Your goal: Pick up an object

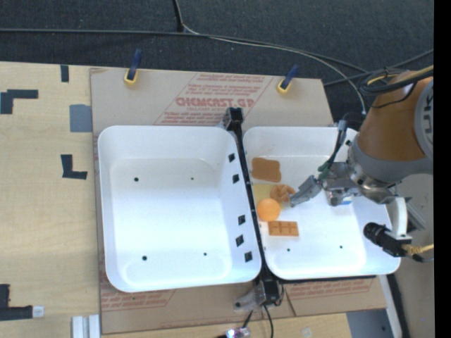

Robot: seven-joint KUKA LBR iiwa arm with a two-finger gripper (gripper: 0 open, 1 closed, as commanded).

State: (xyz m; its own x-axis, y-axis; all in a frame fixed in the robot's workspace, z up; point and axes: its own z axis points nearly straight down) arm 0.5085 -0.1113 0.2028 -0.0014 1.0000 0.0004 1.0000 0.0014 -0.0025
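The right bin [352, 259] holds several small food-like items along its left side. A brown toast-shaped slab [266, 169] lies furthest back. In front of it are a pale yellow flat piece [259, 190] and a crinkled orange-brown piece [282, 191]. An orange ball [268, 210] sits beside a tan waffle-like block [283, 228]. My gripper [297, 196] reaches in from the right, slanted low. Its tip is right next to the crinkled piece and just above and right of the ball. Nothing visibly hangs from it.
The left bin [113, 189] stands beside the right one, with a black divider strip [242, 182] between them. Both rest on a cardboard sheet [204, 97] held by two yellow clamps. The arm's orange band [394, 118] and grey wrist hang over the right bin's right half.
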